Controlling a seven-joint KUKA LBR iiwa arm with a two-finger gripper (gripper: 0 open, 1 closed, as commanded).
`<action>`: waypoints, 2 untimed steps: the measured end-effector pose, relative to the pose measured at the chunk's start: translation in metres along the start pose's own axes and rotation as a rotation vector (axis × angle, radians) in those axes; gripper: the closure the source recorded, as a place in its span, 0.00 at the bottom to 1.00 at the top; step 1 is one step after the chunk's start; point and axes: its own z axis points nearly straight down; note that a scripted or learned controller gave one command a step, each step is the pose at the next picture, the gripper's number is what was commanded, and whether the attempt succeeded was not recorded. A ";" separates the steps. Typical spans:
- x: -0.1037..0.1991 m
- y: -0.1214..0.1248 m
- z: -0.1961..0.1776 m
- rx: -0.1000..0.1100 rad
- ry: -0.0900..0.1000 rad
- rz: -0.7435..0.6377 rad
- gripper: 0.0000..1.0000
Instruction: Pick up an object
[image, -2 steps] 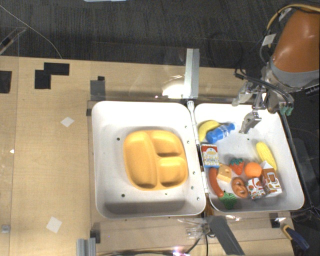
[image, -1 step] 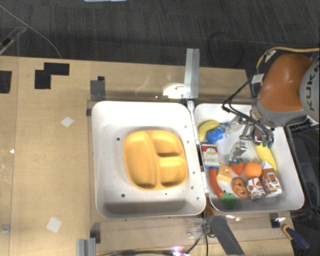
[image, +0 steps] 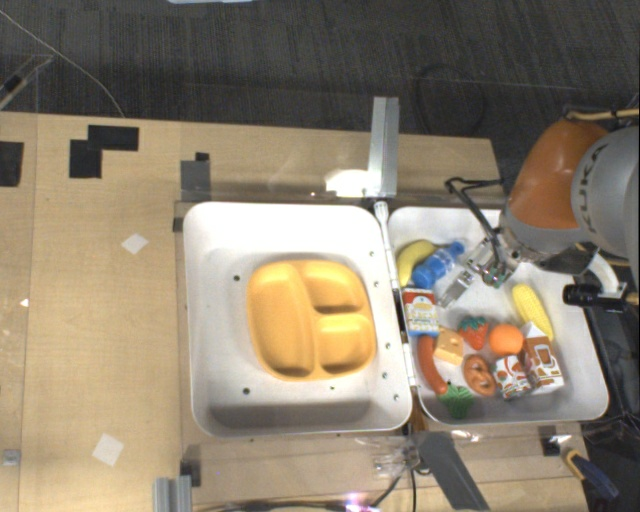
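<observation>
End effector (image: 470, 277) low in right bin (image: 590, 395) (grip state unclear), beside blue bottle (image: 435, 268), banana (image: 413, 257)

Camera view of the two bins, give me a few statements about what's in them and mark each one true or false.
1. The yellow divided tray lies in the left bin. True.
2. The corn cob lies in the left bin. False: it lies in the right bin.
3. The hand is over the right bin, beside the blue bottle. True.
4. The banana lies at the near edge of the right bin. False: it lies near the far edge.
</observation>
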 end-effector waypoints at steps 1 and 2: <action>-0.019 0.022 0.002 0.005 0.002 0.652 0.00; -0.006 0.051 0.001 0.063 0.020 1.159 0.00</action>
